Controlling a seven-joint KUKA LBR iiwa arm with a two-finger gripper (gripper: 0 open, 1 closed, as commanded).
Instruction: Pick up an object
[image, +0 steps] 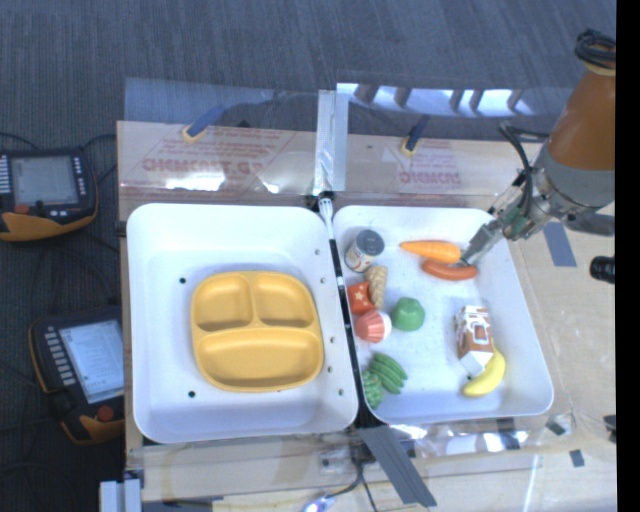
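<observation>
Reaching in from the right, the arm (585, 130) has its hand (472, 254) low over the upper part of the right bin (530, 350), the tips right at the carrot (430, 248) and the red-orange sausage-shaped piece (450, 269) lying just below it. Whether the hand is spread or clenched I cannot tell; the tips are small and blur into the two toys, and nothing can be seen clearly between them, so no grasp can be claimed.

That placement makes sense for a pick: the carrot and the red piece lie touching or nearly so, apart from the crowded column along the bin's left wall, so a descent here risks fewer collisions. The crowded side holds a small can (366, 245), a tan piece (377, 284), a red tomato-like piece (371, 324) and green pods (385, 374) (all packed close, awkward to separate). A round green piece (408, 314) sits near the middle, and a small carton (474, 332) leans against a banana (486, 375) toward the lower right.

The left bin (160, 300) carries a yellow divided plate (258, 328), well apart from the hand. Both bins sit side by side on the counter (590, 330).

My judgement: the step is the approach or closing on the carrot or its red neighbour, and the chief risk is catching both, or nudging one aside.
</observation>
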